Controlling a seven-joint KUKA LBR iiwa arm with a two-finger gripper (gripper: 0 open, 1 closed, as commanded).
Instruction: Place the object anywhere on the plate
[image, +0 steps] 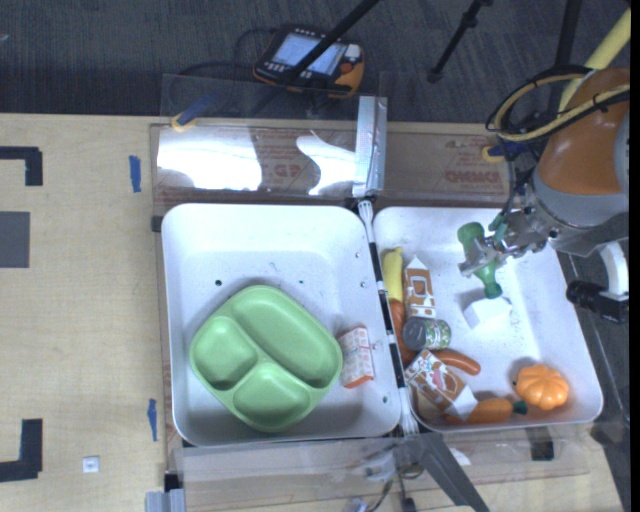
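The green divided plate (265, 356) lies in the left bin (200, 240), toward its front. My gripper (484, 258) hangs over the back of the right bin (560, 300), reaching in from the right. A slim green object (490, 280) with a rounded green top (470, 237) sits between its grey fingers, so the gripper is shut on it. The green object hangs slightly tilted above the bin floor, well to the right of the plate.
A small red-and-white packet (355, 357) lies just right of the plate. The right bin holds a yellow banana (392, 272), a carton (418, 290), a can (430, 334), a sausage (455, 361), a carrot (488, 408), an orange pumpkin (541, 387) and a white block (488, 312).
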